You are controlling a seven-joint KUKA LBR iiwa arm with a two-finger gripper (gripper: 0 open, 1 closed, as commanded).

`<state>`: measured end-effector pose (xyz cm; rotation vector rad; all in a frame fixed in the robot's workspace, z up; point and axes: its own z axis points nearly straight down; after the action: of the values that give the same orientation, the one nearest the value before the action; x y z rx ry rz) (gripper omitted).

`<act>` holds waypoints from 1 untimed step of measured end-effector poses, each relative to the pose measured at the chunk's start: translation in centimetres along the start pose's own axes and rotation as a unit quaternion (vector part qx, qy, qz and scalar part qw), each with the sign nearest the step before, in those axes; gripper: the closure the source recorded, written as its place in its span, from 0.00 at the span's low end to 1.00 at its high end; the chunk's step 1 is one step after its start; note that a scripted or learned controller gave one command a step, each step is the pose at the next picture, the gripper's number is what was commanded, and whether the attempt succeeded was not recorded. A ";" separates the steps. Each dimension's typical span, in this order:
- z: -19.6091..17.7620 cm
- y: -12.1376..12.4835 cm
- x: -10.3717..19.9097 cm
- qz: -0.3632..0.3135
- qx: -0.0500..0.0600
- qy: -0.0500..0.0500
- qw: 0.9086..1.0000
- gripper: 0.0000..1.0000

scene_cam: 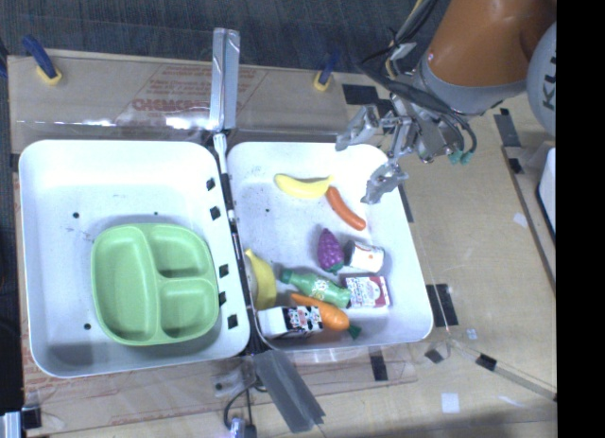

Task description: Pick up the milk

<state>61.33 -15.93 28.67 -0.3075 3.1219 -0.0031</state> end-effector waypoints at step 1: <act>9.7 8.3 10.5 -0.108 -0.002 0.003 0.994 0.00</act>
<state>49.46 -9.84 18.89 -0.6435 3.0763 0.0014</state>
